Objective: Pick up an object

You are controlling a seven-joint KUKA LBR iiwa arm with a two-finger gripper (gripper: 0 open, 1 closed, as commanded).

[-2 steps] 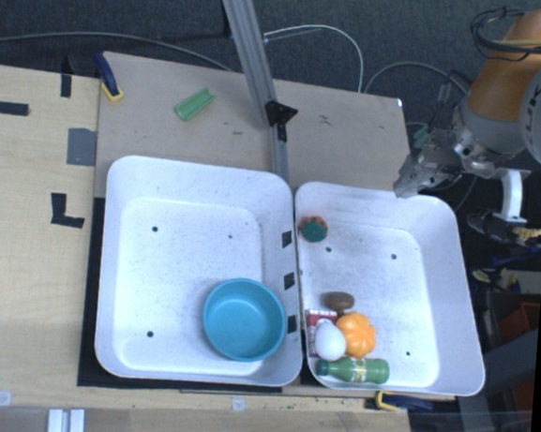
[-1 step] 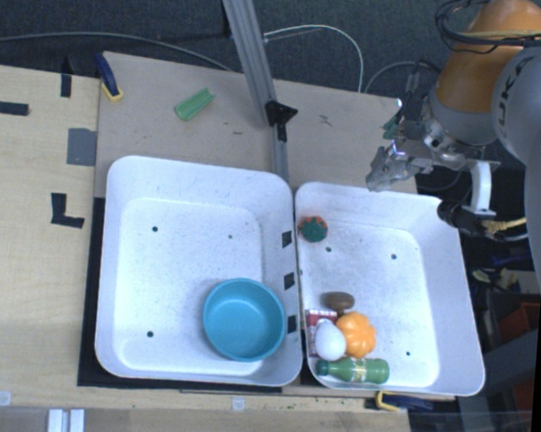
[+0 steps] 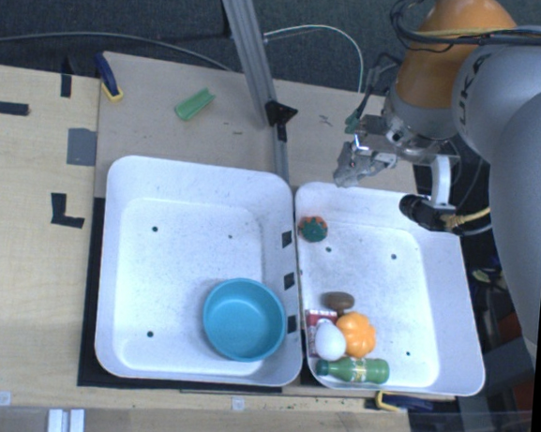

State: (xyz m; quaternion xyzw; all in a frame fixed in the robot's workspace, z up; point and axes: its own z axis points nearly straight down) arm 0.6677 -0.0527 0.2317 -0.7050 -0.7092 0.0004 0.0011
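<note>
1. Objects lay clustered at the right bin's (image 3: 451,301) near left corner: a brown item (image 3: 339,301), orange (image 3: 356,332), white egg (image 3: 330,342) and green bottle (image 3: 355,369)
2. A teal-and-orange toy (image 3: 314,228) sat apart near the far left corner
3. The gripper (image 3: 354,170) hung above the bin's far rim, holding nothing
4. A blue bowl (image 3: 243,319) rested in the left bin (image 3: 155,247)

Grey arm (image 3: 507,99), hand (image 3: 352,173) lowered, nothing gripped

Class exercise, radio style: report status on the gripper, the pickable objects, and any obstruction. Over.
Gripper above right bin's far rim, nothing held. Objects clustered at right bin's near-left corner: orange ball, green bottle, white egg. Blue bowl in left bin. Path unobstructed.
</note>
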